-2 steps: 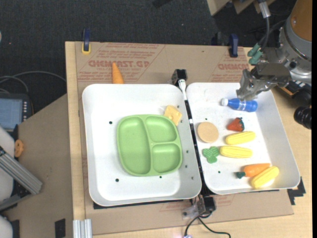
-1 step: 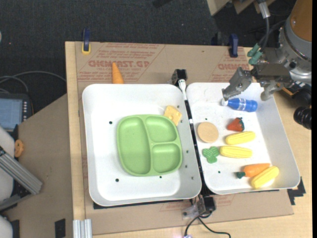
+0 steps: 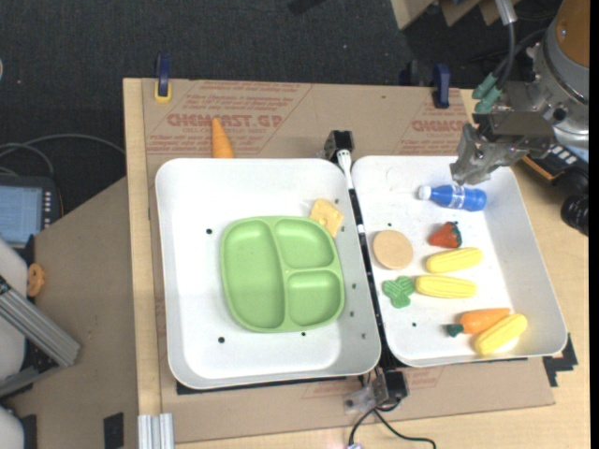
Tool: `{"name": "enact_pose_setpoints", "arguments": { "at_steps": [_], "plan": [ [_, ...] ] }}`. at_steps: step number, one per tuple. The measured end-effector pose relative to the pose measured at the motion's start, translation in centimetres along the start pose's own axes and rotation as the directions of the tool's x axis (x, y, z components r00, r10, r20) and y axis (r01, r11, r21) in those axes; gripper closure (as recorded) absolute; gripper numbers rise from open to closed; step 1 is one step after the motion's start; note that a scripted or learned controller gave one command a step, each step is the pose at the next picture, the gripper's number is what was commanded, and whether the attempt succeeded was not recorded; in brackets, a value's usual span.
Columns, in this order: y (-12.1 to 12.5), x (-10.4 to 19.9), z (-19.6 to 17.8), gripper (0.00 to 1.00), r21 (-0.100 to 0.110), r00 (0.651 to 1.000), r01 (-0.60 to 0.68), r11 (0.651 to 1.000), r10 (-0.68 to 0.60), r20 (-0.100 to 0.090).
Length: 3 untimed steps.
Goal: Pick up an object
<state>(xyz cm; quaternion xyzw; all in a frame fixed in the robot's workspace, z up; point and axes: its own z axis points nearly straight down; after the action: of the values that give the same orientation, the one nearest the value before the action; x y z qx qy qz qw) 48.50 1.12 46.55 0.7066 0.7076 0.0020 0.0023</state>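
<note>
My gripper (image 3: 466, 170) hangs over the far side of the right bin (image 3: 538, 251), just above the blue bottle with a white cap (image 3: 454, 195) that lies on its side there. The bottle rests on the bin floor and nothing hangs from the gripper. Nearer the front lie a red strawberry (image 3: 446, 236), a round tan cookie (image 3: 392, 249), two yellow corn cobs (image 3: 453, 260) (image 3: 445, 287), a green broccoli piece (image 3: 400, 291), an orange carrot (image 3: 482, 320) and a yellow cob (image 3: 501, 334).
The left bin (image 3: 182, 251) holds a green divided plate (image 3: 281, 271) and a yellow cheese wedge (image 3: 327, 216) by its far right corner. An orange cone (image 3: 221, 139) lies on the board behind the left bin. Blue clamps (image 3: 164, 87) (image 3: 441, 90) stand at the board's back edge.
</note>
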Motion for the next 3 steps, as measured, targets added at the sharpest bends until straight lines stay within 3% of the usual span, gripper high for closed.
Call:
{"name": "enact_pose_setpoints", "arguments": {
  "at_steps": [1,2,3],
  "plan": [
    [0.0,0.0,0.1,0.00,0.001,1.000,0.000,1.000,0.000,0.000],
    [0.1,0.0,-1.0,1.00,-0.003,1.000,0.001,1.000,-0.001,0.000],
    [0.1,0.1,-1.0,0.00,-0.002,1.000,0.001,1.000,-0.001,0.001]
  ]
}}
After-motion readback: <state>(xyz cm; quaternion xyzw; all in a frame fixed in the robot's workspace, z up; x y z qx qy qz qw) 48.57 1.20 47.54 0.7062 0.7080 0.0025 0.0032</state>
